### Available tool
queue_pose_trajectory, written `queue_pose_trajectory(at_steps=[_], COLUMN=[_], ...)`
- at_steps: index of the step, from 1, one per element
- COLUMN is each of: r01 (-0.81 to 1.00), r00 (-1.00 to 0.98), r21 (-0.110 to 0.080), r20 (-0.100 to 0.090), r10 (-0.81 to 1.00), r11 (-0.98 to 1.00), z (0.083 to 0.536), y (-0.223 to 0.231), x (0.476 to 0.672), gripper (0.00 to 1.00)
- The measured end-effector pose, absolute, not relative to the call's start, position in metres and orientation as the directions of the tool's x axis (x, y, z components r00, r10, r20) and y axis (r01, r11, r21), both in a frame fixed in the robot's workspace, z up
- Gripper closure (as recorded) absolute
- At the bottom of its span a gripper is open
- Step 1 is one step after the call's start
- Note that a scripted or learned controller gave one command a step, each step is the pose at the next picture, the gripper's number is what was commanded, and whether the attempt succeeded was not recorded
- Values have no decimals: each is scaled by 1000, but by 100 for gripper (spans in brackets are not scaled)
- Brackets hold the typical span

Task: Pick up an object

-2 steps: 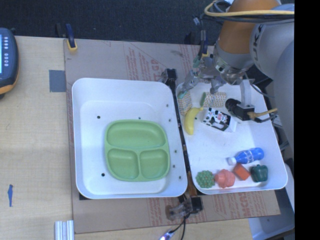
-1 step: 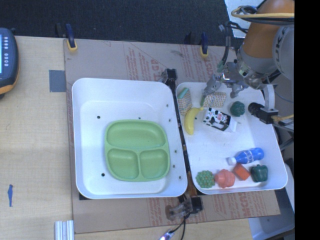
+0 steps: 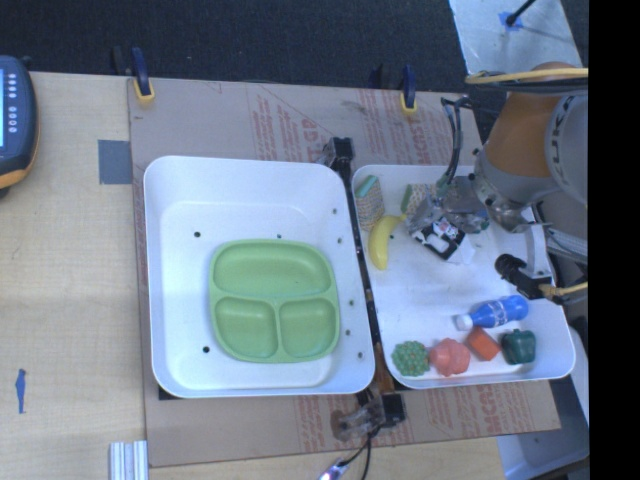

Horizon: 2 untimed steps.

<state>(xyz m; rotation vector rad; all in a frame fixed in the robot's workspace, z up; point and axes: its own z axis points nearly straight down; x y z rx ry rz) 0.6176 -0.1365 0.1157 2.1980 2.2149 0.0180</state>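
Jaws [image 3: 441,234] state: cannot tell, blurred | arm [image 3: 530,138] cut off at 3 o'clock | bottle [image 3: 492,313] label unreadable

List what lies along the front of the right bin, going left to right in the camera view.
Broccoli → pink ball → orange piece → green pepper. The blue bottle lies just behind them, overlapping their span, so it is left out of the order.

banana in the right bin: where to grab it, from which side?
Take the banana across its middle, coming straight down. It lies flat, its length running up and down the view, close to the bin's left wall, so set the tool's fingers well clear of that wall.
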Motion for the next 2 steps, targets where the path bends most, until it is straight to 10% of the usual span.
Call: queue_pose_trajectory(at_steps=[2], r01=[1000], r00=[-5], r21=[-3], r20=[-3], r10=[1000], r11=[5], z=[93], y=[-95], x=[656], gripper=[0])
